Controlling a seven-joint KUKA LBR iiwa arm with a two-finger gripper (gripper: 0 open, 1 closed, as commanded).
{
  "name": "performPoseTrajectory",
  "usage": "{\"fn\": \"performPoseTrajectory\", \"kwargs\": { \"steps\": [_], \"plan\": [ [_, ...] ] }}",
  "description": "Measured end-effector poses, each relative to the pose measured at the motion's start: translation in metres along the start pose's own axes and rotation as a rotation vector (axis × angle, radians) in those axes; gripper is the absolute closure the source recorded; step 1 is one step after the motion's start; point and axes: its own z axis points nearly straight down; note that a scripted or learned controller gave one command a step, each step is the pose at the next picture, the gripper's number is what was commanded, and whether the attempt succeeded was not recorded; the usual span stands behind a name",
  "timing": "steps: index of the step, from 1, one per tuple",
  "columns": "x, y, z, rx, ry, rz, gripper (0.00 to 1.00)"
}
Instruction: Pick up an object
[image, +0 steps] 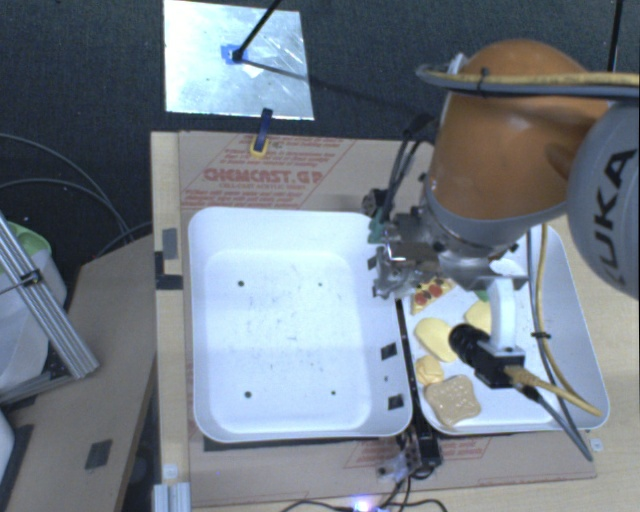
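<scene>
My gripper (398, 268) hangs under the big orange wrist, over the left edge of the right bin (585, 345), close to the divide between the two bins. Just right of it and below lies a small pale piece with red dots (432, 293). Nearer the front of that bin lie a flat yellow piece (437, 336), another yellow piece (478, 315), a small round yellow piece (428, 370) and a tan square cracker (455, 399). The arm hides the back of the right bin.
The left bin (285, 325) sits beside it, white with a few dark specks. Both bins rest on a cardboard sheet (270, 165). A shiny metal plate (238, 60) lies at the back, and an aluminium frame (40, 310) stands at the far left.
</scene>
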Motion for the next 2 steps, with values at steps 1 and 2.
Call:
{"fn": "performPoseTrajectory", "kwargs": {
  "steps": [1, 2],
  "plan": [
    [-0.042, 0.001, -0.101, -0.027, 0.007, -0.002, 1.0],
    [-0.039, 0.001, -0.001, -0.008, 0.004, -0.006, 1.0]
  ]
}}
